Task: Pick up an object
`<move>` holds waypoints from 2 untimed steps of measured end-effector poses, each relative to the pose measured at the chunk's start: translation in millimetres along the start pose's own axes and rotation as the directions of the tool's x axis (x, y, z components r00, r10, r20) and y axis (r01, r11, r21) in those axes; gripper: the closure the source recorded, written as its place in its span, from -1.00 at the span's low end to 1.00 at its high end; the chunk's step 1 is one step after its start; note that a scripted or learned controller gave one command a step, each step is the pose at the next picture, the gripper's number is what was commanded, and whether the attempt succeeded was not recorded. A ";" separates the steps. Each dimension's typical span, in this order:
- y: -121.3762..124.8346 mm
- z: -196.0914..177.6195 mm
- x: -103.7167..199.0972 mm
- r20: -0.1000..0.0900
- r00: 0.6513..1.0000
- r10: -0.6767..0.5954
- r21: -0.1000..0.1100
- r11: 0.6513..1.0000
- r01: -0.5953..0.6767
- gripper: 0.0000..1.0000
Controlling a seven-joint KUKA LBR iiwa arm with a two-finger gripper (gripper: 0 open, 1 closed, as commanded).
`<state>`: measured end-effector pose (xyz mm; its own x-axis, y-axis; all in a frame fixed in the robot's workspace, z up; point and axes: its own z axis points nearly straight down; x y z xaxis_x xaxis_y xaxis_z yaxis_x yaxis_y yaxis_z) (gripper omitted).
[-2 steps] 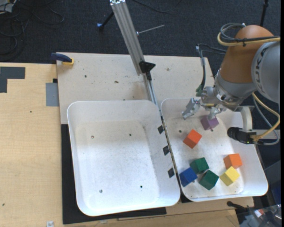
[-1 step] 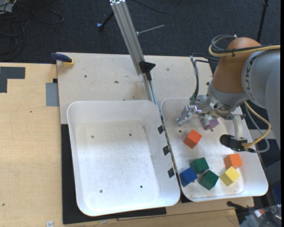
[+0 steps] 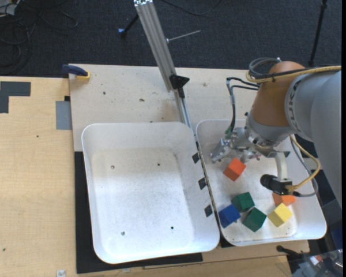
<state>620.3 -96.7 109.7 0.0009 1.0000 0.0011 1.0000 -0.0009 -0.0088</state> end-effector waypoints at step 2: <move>-7.5 -60.3 -7.3 0.001 1.000 0.007 -0.010 1.000 -0.007 1.00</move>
<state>613.3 -104.0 170.1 0.0082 1.0000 -0.0001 1.0000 -0.0082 0.0014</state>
